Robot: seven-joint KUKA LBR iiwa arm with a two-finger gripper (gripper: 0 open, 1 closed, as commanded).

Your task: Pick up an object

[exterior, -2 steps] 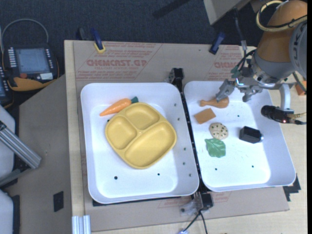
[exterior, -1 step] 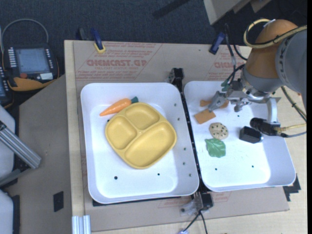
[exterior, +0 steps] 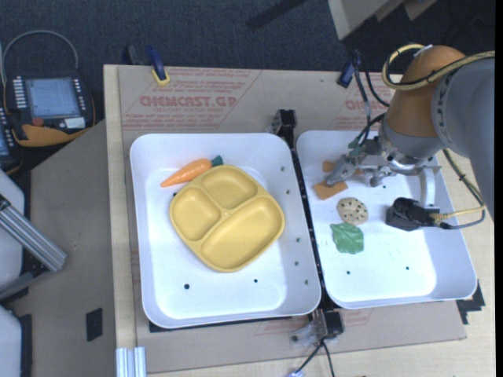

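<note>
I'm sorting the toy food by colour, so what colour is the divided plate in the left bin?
Yellow; the divided plate shows plainly in the camera view.

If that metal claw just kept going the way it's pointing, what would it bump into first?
Most likely the small orange-brown piece lying in the right bin. The gripper points down and toward the left, with its tip right above that piece; the exact height between them is hard to judge.

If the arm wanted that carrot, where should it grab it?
Probably across the thick middle of the carrot, coming straight down. It lies flat along the yellow plate, so fingers should close across its narrow width, one toward the plate rim, one on the bin floor side.
</note>
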